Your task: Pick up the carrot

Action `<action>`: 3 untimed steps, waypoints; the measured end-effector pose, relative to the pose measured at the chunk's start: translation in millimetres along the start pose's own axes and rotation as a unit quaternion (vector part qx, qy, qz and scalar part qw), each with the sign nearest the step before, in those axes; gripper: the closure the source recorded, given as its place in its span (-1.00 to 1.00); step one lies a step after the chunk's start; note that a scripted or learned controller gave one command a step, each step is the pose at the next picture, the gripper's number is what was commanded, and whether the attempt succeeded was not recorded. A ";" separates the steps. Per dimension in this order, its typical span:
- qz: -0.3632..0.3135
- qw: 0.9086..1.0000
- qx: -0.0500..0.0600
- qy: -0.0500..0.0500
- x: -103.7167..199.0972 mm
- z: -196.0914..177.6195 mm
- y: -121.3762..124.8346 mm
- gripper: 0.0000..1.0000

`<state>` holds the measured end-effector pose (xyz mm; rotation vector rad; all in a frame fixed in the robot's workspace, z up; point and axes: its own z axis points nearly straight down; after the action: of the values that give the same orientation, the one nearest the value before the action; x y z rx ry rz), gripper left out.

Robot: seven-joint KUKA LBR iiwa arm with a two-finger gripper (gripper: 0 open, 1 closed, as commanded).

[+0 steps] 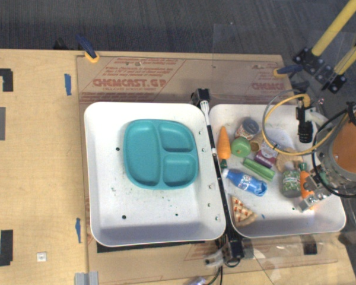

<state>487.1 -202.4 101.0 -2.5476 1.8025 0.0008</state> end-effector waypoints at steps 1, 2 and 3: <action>-0.131 0.991 -0.005 0.004 0.5 11.1 4.4 1.00; -0.136 0.991 -0.006 -0.005 -9.7 11.6 2.8 -1.00; -0.008 1.000 -0.005 0.006 -10.8 11.6 0.7 -1.00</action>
<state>483.1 -192.2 89.5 -2.5742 1.7925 -0.0054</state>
